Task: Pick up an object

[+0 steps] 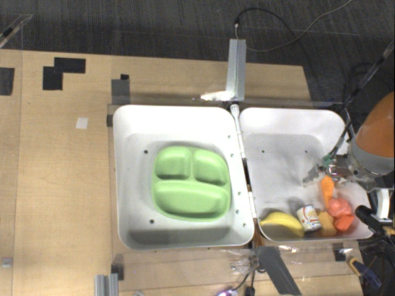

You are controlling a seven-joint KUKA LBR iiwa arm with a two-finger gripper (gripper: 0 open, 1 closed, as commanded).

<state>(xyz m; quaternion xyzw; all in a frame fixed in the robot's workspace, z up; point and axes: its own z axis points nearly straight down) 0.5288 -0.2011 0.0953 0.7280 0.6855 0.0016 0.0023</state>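
Observation:
The right bin [284,134] holds several small items along its near right side. A yellow banana [281,222] lies at the front edge, with a small white can [308,217] next to it. Further right sit a salmon-red rounded piece [338,207] and an orange piece [345,222]. An orange carrot-like piece [326,189] stands just above them. My gripper [322,170] hangs right over the top end of this carrot piece, low in the bin. Its metal parts are small and blurred against the white floor.
A green divided plate [191,182] lies in the middle of the left bin [133,165]. The arm's orange band [378,131] overhangs the right bin's right wall. A metal post [237,69] stands behind the divider between the bins. Cables run at the back right.

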